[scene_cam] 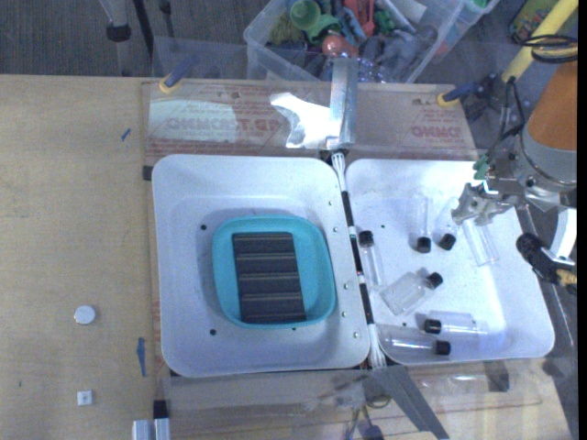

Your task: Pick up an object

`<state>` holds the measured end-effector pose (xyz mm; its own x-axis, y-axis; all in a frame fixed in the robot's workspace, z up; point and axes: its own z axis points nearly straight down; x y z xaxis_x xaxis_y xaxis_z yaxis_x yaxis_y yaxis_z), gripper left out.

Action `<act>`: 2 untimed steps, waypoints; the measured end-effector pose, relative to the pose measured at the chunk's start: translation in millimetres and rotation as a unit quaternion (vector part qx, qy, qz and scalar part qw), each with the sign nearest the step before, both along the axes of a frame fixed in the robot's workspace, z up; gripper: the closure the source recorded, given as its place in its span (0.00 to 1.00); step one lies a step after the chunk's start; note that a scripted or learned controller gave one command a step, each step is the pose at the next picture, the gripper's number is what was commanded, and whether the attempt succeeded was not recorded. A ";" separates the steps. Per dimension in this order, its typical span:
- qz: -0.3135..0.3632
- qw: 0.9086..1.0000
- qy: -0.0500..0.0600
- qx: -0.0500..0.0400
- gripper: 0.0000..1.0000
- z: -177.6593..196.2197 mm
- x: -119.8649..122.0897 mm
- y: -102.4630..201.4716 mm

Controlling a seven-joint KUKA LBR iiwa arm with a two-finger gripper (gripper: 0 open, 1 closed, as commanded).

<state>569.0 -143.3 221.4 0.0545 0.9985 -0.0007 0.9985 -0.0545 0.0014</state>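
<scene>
While the jaws [470,204] are hovering over the right bin [532,337], whether apart or together I cannot tell, they should be descending squarely over one clear vial [479,242] lying just beneath. I am counting roughly six vials there, and one teal tray [225,255] in the left bin [174,191].

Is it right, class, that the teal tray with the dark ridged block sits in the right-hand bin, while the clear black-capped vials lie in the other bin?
Not quite. The camera view shows the teal tray with its dark ridged block in the left-hand bin. The clear black-capped vials do lie in the other bin, the right-hand one.
</scene>
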 end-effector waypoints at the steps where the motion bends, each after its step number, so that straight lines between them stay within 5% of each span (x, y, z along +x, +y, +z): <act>1: -0.016 1.000 0.000 -0.001 1.00 -9.5 47.8 11.7; 2: -0.046 0.999 -0.001 0.000 1.00 -36.6 85.1 55.0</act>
